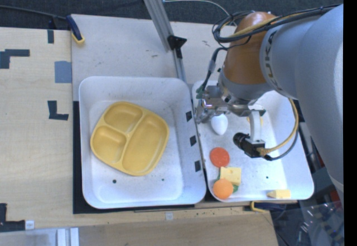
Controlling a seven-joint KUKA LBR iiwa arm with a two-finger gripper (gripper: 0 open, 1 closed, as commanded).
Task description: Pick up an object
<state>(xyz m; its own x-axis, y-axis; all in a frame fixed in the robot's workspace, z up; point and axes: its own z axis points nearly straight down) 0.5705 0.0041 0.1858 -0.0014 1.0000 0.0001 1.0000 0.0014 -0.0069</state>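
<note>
Pincer sits low in the right bin, near its left wall, directly above a white egg-shaped object; grip state cannot be determined. Risk: the rounded object rolls aside, or the wall blocks closure.

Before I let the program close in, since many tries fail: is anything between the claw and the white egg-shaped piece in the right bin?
Nothing visible stands between them. The claw hangs right over the white egg-shaped piece, near the right bin's left wall. The red disc, yellow block and orange ball lie nearer the camera, apart from it.
</note>
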